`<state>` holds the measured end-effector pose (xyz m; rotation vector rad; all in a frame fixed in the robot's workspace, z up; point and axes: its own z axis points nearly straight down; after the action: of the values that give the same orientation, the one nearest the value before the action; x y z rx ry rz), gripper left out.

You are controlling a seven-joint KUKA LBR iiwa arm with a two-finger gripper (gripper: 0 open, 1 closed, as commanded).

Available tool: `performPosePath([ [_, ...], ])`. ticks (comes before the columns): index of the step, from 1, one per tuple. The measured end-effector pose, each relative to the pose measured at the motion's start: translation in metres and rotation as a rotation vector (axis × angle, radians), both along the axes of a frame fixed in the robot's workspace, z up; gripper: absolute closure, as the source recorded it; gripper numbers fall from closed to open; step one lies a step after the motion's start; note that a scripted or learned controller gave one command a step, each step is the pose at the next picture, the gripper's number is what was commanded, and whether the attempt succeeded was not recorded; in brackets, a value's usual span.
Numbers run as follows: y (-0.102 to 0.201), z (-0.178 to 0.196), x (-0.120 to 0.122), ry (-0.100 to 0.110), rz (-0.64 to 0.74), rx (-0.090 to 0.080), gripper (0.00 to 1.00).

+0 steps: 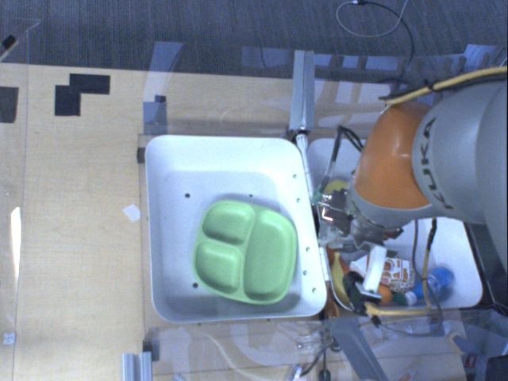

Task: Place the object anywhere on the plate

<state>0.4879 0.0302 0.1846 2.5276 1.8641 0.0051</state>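
One green three-compartment plate (pixel 247 251) in left bin (pixel 171 213) | arm (pixel 429 157) over right bin | jaws: cannot tell

place: robotics lab | evidence: KUKA arm (pixel 444 157), two white bins (pixel 171 213), loose cables (pixel 381 14), bench (pixel 71 228)

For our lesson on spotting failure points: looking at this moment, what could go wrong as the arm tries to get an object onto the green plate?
1. The arm hides much of the right bin, so its pick may miss or slip.
2. Objects there lie crowded; it might grab two or none.
3. The green plate sits toward the left bin's right wall; a carried object could clip that rim.
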Motion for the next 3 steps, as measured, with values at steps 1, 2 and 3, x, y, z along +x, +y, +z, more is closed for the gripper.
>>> performPosePath([
  [1,0.02,0.039,0.041,0.0,0.157,-0.001,1.0],
  [2,-0.014,0.109,0.125,-0.003,0.117,-0.002,1.0],
  [3,-0.008,-0.001,0.043,0.002,-0.094,0.0,1.0],
])
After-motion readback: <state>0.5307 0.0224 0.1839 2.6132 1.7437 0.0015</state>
